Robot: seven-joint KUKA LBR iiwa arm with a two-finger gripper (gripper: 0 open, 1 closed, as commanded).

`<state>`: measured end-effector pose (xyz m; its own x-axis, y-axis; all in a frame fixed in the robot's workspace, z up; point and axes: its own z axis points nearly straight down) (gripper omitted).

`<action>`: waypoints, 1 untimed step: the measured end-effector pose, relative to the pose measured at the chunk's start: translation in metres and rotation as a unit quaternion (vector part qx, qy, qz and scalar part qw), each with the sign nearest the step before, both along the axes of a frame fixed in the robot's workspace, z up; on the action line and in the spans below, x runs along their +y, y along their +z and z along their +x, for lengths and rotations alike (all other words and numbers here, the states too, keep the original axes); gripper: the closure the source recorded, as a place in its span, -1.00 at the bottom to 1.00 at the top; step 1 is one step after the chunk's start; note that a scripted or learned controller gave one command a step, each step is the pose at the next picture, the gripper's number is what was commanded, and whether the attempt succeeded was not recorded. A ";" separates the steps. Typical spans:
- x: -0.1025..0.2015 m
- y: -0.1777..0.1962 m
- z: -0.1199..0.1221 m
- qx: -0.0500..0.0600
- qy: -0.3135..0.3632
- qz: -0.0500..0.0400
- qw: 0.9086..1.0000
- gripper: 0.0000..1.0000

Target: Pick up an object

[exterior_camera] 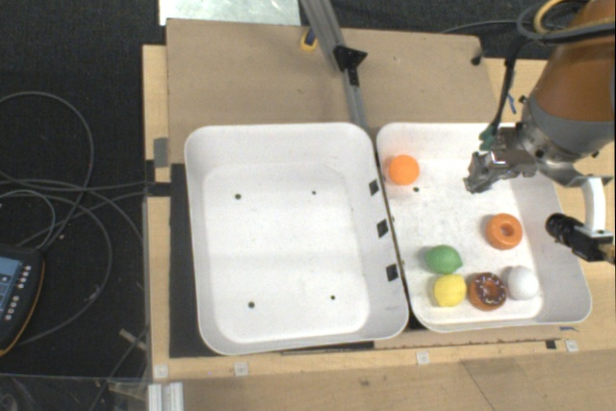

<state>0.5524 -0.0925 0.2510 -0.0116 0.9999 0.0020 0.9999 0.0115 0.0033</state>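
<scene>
The right bin (pixel 452 207) holds several small objects: an orange ball (pixel 402 170) at its upper left, an orange ring (pixel 503 231) at right, and along the front a green ball (pixel 443 258), a yellow ball (pixel 449 291), a brown donut (pixel 486 291) and a white ball (pixel 522 283). My gripper (pixel 479 176) hangs over the upper right part of this bin, right of the orange ball and above the orange ring. No object shows between its tips.
The left bin (pixel 279 236) lies beside the right one, with black clips (pixel 382 227) along the shared rim. A grey pole (pixel 322 5) slants over the bench from the top. Cables lie on the dark floor at left.
</scene>
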 end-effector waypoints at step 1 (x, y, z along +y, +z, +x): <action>0.053 -0.012 0.016 0.001 -0.001 0.000 1.000 1.00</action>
